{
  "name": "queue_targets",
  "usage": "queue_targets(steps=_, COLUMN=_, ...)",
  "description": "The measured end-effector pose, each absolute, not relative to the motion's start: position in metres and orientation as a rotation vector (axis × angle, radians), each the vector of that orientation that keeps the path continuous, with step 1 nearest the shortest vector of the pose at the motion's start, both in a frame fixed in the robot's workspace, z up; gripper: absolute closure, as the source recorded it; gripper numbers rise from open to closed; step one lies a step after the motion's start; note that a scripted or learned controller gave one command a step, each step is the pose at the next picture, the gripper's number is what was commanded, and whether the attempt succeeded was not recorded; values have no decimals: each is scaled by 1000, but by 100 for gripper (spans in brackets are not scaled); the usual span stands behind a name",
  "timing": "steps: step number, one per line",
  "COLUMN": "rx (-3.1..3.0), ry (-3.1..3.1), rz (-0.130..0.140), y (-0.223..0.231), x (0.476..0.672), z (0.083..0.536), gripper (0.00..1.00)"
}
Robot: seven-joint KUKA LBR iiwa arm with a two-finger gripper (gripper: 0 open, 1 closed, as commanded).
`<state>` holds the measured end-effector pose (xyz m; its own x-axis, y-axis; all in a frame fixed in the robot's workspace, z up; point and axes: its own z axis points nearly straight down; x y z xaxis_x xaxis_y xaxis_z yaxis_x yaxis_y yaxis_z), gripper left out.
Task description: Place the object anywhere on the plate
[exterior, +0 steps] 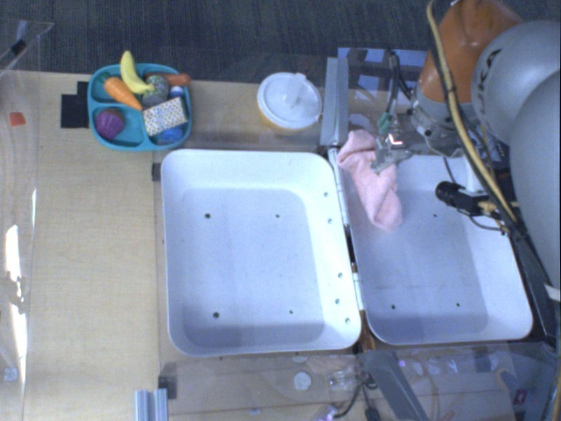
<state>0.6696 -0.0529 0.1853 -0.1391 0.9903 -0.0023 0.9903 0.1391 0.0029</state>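
gripper [386, 158] clamped on pink cloth [375, 189] | over right bin [456, 323] | no readable writing

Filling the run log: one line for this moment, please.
claw: at pink cloth, grip unclear | cloth: right bin, far-left corner | plate: behind bins | placed: no

The pale wooden bench [79, 261] carries two shallow white bins side by side, the left bin [254, 253] and the right bin [447, 270]. Behind the left bin sit a blue divided tray [140, 108] of toy food and a white lidded tub [289, 101]; a black patch [74, 110] lies just beside the tray.
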Motion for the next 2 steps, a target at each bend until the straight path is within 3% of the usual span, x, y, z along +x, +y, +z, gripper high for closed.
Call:
queue_targets(steps=1, rx=2048, ry=2378, rz=4, y=-51, x=671, z=226, gripper=100)
queue_targets(steps=2, rx=1529, ry=2740, rz=4, y=-5, x=650, z=236, gripper=100)
